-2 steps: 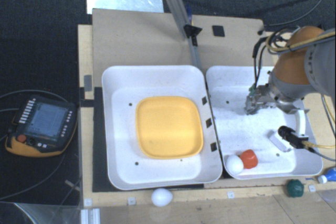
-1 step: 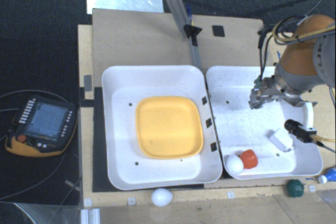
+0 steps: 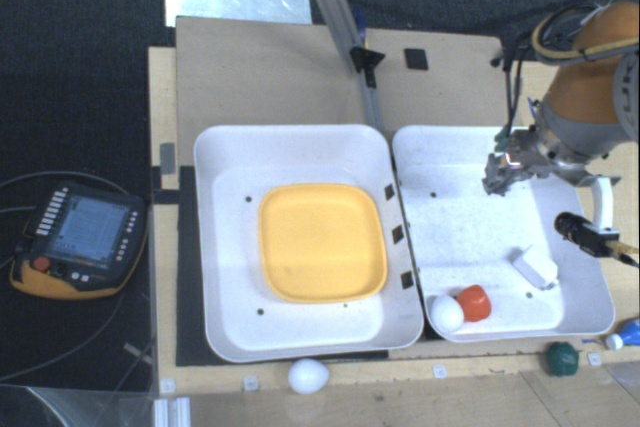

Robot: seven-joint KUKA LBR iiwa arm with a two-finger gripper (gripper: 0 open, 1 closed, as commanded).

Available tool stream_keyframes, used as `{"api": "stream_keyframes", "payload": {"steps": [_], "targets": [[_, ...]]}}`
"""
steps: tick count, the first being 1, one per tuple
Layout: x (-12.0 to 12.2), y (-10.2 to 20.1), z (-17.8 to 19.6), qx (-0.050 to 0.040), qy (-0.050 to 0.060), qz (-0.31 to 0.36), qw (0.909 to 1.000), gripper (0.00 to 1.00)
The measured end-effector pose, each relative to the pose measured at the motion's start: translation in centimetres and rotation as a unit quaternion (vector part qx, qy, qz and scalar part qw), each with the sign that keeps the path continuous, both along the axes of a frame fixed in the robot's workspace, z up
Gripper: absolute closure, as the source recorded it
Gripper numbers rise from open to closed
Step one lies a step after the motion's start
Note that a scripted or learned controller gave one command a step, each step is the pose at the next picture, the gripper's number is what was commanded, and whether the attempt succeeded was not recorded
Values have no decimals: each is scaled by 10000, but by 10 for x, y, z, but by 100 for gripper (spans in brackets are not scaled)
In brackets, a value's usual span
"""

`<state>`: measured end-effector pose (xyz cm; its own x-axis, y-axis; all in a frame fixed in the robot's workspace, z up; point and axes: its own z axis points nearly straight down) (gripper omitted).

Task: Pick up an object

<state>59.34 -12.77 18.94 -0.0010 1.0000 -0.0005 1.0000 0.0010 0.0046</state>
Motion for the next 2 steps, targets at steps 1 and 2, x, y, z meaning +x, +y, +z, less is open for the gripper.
{"api": "stream_keyframes", "payload": {"steps": [1,2], "targets": [[1,4,63,-1,-9,1,10000,100],[-4,49,66,8,18,14,10000,100]]}}
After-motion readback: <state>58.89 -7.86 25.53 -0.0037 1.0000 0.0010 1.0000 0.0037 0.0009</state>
